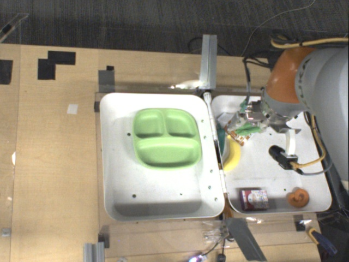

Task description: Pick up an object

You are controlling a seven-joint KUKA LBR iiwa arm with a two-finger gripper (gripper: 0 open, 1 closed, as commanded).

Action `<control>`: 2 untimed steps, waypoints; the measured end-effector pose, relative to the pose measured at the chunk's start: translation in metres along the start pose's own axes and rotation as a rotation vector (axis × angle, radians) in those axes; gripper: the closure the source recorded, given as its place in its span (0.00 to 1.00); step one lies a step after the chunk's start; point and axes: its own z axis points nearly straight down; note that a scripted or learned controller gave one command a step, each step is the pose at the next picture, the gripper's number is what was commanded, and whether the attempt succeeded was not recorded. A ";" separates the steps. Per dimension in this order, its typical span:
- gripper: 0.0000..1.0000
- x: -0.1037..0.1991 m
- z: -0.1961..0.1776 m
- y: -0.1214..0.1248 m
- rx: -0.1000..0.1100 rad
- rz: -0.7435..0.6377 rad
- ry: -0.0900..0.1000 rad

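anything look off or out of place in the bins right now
Nothing looks spilled or broken. The green divided plate lies flat in the left bin. In the right bin, a yellow banana-like item is wedged against the divider wall, and a dark can lies on its side near an orange object.

Green divided plate (166,137) in the left bin (117,162); gripper (244,125) low in the right bin (316,192) above a banana (233,156).

Banana (233,156) and can (254,198) crowd right bin (322,201).
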 end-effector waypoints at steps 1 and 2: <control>0.00 0.008 -0.078 -0.060 0.036 0.248 -0.003; 0.00 0.000 -0.012 -0.045 0.038 0.046 0.002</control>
